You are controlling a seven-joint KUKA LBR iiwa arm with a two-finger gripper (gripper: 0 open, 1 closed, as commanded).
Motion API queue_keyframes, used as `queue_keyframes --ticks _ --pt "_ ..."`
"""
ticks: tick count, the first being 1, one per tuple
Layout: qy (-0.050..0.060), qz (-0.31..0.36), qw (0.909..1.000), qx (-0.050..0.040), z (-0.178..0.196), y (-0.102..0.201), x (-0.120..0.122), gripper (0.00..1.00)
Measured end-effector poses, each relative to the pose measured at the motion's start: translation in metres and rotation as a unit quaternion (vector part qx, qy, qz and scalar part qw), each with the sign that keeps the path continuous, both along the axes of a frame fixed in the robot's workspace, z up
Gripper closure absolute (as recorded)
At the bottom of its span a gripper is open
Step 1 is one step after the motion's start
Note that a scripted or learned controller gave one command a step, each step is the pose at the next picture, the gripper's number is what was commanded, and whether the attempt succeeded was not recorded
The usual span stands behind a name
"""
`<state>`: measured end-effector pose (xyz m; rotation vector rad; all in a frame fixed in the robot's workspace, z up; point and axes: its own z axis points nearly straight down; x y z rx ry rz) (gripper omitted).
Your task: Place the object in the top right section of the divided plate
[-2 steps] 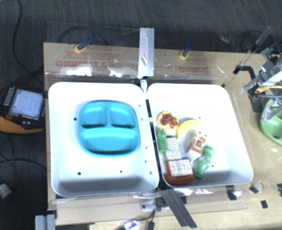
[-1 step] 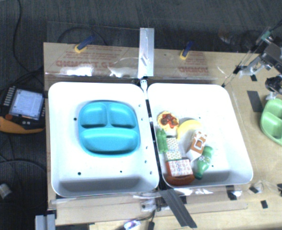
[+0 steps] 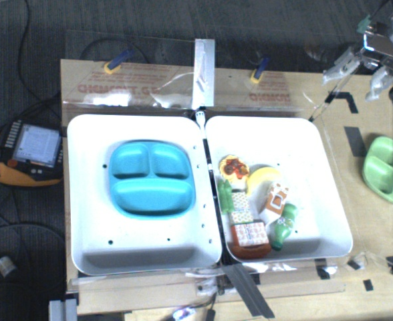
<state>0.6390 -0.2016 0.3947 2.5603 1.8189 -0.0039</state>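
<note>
We spot blue divided plate (image 3: 150, 178) sitting in left bin (image 3: 83, 199), top right section bare. Right bin (image 3: 317, 179) holds jumbled pile of toy food (image 3: 255, 206) against its left wall: green bottle (image 3: 283, 225), yellow piece (image 3: 263, 176), little box (image 3: 251, 234); rest too small to name. Gripper (image 3: 373, 45) up at top right corner, partly cut off by frame edge, well away from pile. Can't tell gripper state, honestly.
</note>
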Motion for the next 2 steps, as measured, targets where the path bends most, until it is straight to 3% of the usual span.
queue_keyframes --ticks 1,2 --pt "0.001 -0.03 0.9995 0.0016 -0.0267 0.0023 0.0095 0.0" --pt "0.001 -0.03 0.9995 0.0016 -0.0266 0.0023 0.0095 0.0"
